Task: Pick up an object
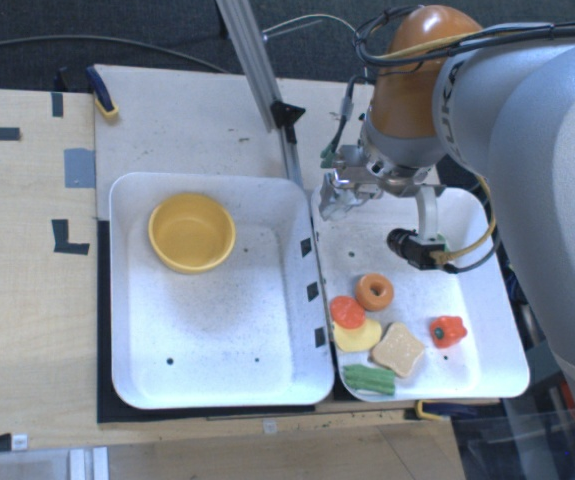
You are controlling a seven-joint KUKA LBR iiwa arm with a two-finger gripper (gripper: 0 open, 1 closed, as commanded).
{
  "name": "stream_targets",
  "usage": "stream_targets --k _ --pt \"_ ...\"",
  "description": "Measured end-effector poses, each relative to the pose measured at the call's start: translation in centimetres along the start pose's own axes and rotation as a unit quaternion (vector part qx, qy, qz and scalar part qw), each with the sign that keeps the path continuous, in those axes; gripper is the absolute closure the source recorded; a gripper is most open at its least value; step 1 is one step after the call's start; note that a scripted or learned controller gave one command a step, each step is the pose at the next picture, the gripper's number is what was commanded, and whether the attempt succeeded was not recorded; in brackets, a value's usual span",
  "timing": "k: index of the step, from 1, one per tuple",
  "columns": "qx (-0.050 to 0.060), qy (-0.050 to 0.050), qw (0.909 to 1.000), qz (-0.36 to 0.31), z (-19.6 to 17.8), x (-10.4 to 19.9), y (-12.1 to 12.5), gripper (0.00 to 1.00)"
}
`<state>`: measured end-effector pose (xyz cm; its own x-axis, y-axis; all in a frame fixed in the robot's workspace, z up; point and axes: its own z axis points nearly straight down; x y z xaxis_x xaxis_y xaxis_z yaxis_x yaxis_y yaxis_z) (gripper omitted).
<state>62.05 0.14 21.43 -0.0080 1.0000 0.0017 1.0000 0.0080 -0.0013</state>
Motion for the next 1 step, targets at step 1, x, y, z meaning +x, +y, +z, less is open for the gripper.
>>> stream_targets --k 1 --pt "-0.001 0.000 1.0000 0.000 -1.28 5.25 1.00 1.00"
